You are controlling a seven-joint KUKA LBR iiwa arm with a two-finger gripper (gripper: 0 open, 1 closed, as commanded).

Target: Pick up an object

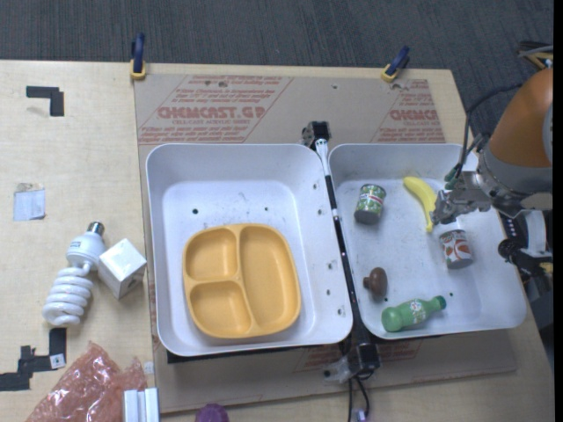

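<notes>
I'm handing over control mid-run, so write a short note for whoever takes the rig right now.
Gripper: low over the right bin, beside the banana and just above the small can. Nothing visibly held; finger state unclear.
Right bin also holds: green-labelled can, brown lump, green bottle lying on its side.
Left bin: yellow divided plate.
Done: arm is in position near objects.
Left: grasp and lift one; the banana or the small can look nearest.
</notes>
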